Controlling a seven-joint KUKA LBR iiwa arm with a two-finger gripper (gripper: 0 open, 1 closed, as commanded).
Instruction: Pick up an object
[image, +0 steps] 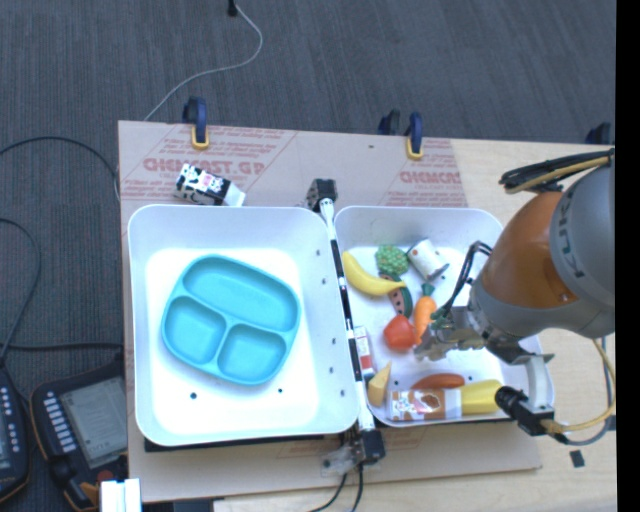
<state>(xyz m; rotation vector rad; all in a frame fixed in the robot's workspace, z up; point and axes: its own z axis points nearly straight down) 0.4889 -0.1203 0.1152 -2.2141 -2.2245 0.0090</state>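
Tool beside red tomato, orange carrot

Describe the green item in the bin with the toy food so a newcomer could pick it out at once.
Start at the right-hand shallow white bin, the one crowded with toy food. Near its upper middle, just above the curved yellow toy banana and left of a small white cylinder, sits a bumpy green toy vegetable. It is the one mostly green piece there.
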